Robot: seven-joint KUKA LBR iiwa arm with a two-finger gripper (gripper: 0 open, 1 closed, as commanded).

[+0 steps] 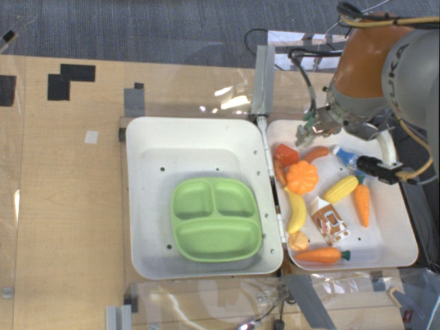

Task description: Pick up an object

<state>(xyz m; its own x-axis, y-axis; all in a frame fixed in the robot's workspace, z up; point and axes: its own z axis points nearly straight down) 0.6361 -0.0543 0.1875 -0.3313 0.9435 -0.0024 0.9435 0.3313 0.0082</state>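
The gripper (311,130) hangs over the back of the right bin (405,249), up near the far wall. I can't tell what its grip is doing from here. The toy food lies in this bin, toward the front from the gripper. The closest pieces are a red sausage (316,154) just under it, lying sideways, and a round orange pumpkin (302,177) a bit closer to the front. A yellow banana (297,212) and some corn (342,188) lie farther forward. The left bin (144,150) holds a green plate (216,220), well apart.
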